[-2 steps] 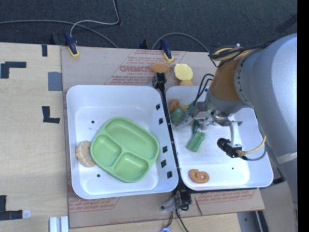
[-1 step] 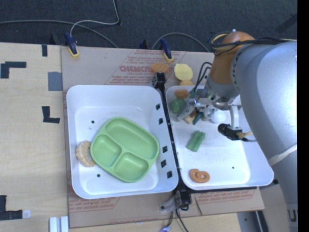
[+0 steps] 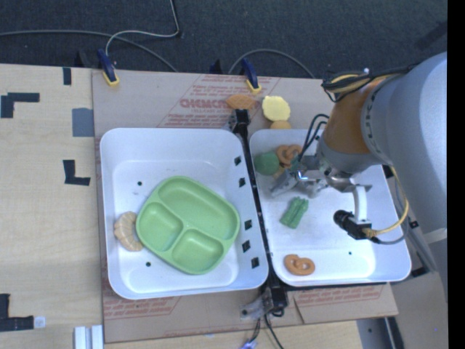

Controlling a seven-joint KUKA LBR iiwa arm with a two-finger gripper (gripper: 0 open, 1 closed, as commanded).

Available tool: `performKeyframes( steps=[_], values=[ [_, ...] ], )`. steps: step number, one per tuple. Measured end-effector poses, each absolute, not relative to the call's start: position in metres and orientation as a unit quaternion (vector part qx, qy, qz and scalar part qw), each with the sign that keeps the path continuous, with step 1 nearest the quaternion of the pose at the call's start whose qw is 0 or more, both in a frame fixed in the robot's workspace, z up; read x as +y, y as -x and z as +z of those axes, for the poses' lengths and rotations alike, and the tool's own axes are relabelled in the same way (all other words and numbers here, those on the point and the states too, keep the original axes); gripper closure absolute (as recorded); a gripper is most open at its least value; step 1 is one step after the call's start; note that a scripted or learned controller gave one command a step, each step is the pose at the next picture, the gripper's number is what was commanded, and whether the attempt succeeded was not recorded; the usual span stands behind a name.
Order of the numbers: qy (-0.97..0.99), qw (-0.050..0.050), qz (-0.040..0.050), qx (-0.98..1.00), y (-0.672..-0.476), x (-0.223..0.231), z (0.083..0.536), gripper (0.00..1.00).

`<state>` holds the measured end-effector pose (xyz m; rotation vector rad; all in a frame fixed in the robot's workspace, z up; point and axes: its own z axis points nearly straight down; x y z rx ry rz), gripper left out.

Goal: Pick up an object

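My gripper (image 3: 289,181) hangs over the right bin (image 3: 341,264), reaching in from the right, its metal fingers pointing left. Just below it lies a green ridged block (image 3: 294,213), apart from the fingers. A round green piece (image 3: 266,162) and an orange pretzel-shaped piece (image 3: 289,153) sit at the bin's far left corner, right above the gripper. Another orange pretzel (image 3: 298,265) rests near the bin's front wall. Nothing shows between the fingers.
The left bin (image 3: 123,151) holds a green divided plate (image 3: 188,225) and a tan cookie-like item (image 3: 128,231) at its left. A yellow item (image 3: 276,109) and an orange one (image 3: 243,101) lie on the cardboard behind the bins. Cables run along the arm.
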<state>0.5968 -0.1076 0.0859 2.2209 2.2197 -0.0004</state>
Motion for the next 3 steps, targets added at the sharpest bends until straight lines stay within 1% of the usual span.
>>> performKeyframes(
  steps=[1, 2, 3],
  values=[
    [-0.707, 0.002, 0.001, 0.707, -0.548, -0.105, 0.086, 0.0],
    [-0.707, 0.003, 0.0006, 0.707, -0.548, -0.106, 0.096, 1.0],
    [-0.707, -0.001, -0.0004, 0.708, -0.524, -0.041, 0.184, 1.0]
  ],
)
